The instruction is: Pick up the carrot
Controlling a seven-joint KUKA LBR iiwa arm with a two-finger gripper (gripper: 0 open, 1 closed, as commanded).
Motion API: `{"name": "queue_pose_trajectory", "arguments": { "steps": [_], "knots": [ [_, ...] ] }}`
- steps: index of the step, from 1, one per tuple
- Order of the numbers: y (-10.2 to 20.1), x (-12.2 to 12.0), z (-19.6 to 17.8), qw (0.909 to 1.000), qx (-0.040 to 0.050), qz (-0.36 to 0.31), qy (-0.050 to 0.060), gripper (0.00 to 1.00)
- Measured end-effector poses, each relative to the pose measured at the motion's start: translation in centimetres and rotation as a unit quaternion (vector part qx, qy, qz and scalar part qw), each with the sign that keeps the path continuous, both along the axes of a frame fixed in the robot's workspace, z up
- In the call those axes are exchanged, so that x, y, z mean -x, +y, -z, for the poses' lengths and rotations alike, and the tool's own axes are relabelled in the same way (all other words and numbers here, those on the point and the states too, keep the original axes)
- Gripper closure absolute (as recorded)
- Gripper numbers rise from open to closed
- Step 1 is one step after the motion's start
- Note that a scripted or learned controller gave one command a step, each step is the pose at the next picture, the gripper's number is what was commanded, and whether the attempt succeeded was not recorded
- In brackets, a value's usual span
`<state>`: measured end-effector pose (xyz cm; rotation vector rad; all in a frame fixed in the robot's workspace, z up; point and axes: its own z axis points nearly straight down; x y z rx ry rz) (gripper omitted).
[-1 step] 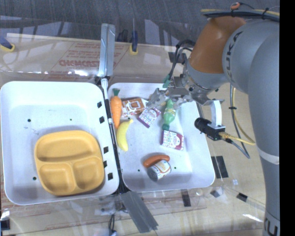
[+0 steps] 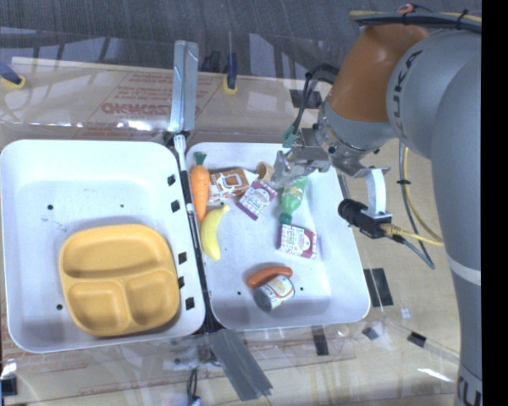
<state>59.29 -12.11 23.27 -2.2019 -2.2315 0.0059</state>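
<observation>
Nearest the camera, the robot's grey arm [image 2: 444, 184] is filling the right side, its orange band sitting above the wrist; the carrot [image 2: 200, 189] is lying in the right bin [image 2: 343, 299], hard against that bin's left wall, green top pointing away, its lower end touching a yellow banana [image 2: 212, 231]; just to its right a printed packet [image 2: 229, 183] is lying close, then a small pink-and-white packet [image 2: 256, 200]; further right a green bottle [image 2: 292, 194], a red-and-white packet [image 2: 296, 240], and nearer the front a sausage [image 2: 267, 274] resting on a can [image 2: 275, 293]; the left bin [image 2: 25, 167] is holding a yellow divided tray [image 2: 117, 278]. The gripper [image 2: 298, 161] is hovering over the green bottle, well apart from the carrot; whether it is spread or pressed together I cannot tell. Risks, as I judge them: the wall is crowding the carrot, so one side may be blocked; the banana or printed packet may get caught instead. Red lettering on the sheet behind the bins is too blurred to read; "KU" is showing on the arm.
</observation>
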Motion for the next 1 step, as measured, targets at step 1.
{"name": "queue_pose_trajectory", "arguments": {
  "steps": [1],
  "knots": [
    [-0.01, 0.00, 0.00, 1.0000, 0.0002, 0.000, 0.000, 0.00]
  ]
}}
